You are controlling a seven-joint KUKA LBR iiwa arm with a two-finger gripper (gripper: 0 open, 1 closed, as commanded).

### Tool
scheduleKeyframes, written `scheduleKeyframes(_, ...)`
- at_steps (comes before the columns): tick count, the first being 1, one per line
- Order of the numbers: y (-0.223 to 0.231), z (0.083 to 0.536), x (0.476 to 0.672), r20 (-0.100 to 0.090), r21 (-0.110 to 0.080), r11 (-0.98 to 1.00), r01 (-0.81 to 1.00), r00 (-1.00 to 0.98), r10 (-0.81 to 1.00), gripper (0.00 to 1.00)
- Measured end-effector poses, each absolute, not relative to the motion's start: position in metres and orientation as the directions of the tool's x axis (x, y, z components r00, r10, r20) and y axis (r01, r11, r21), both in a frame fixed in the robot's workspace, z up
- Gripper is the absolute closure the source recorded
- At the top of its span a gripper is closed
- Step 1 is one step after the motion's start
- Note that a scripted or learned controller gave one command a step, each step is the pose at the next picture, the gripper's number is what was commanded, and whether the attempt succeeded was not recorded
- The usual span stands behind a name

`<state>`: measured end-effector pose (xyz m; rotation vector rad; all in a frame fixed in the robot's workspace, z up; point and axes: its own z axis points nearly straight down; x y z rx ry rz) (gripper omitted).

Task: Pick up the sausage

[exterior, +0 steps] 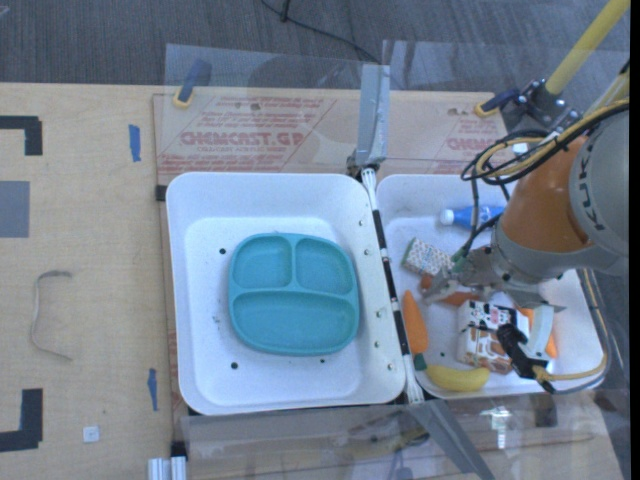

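Two bins are sitting side by side, and in the right bin you are seeing a banana nearest, then the reddish sausage lying just beside the gripper, whose grip you cannot tell, and a blue bottle farthest back.

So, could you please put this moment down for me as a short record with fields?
left bin: holds a teal divided plate
right bin: holds the arm's wrist and several items
sausage: orange, lying lengthwise by the right bin's left wall, apart from the arm
banana: at the right bin's near edge
blue and white bottle: toward the far end of the right bin
patterned packet: just beyond the sausage
arm: orange band over the middle of the right bin
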<state>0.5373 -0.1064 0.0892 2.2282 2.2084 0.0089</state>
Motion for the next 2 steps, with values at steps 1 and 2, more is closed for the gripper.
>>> scheduleKeyframes(1,-0.109,0.100,0.538,-0.001,0.012,-0.015,1.000,0.015,1.000,1.00)
scheduleKeyframes(2,-0.056,0.231,0.573,-0.001,0.000,-0.011,1.000,0.011,1.000,1.00)
